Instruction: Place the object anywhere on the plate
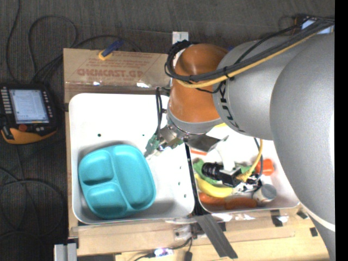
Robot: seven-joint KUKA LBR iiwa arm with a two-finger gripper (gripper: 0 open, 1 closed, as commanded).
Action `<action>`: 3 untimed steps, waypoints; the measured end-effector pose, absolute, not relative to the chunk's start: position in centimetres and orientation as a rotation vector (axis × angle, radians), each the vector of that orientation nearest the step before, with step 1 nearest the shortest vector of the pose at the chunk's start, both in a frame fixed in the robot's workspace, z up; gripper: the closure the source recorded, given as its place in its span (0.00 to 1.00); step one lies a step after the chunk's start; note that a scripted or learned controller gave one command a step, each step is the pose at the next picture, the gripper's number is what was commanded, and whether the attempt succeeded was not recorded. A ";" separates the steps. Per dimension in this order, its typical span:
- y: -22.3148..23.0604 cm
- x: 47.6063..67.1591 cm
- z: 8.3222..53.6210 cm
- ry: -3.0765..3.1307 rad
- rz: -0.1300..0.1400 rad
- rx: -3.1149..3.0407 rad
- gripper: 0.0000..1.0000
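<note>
A teal divided plate (116,186) lies in the lower left of the left bin (103,116). My gripper (154,144) hangs over that bin, just off the plate's upper right rim and close to the wall between the bins. A small greenish patch shows at its tip; whether that is a held thing is too small to tell. The orange wrist band and grey arm hide the top of the right bin.
The right bin (285,203) holds a yellow banana (213,190), a reddish-orange piece (235,203), a green thing (199,165), an orange thing (267,167) and a grey can (265,193). A cardboard sheet (114,69) lies behind the left bin. A pendant (26,109) sits far left.
</note>
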State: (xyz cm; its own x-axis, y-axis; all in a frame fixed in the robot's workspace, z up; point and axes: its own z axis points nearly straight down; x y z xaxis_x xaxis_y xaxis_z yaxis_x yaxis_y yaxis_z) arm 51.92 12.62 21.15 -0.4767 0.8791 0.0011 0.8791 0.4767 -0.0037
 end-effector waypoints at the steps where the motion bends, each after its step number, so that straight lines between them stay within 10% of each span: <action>1: 17.5 48.4 18.9 -2.752 0.006 -1.508 1.00; 2: 20.8 48.4 27.9 -2.714 0.006 -1.584 1.00; 3: 22.4 49.1 21.2 -2.675 0.009 -1.645 1.00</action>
State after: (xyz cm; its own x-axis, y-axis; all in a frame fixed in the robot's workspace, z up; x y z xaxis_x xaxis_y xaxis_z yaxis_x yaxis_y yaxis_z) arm 49.10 22.36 21.22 -0.4511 0.8925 -0.0023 0.8925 0.4511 -0.0052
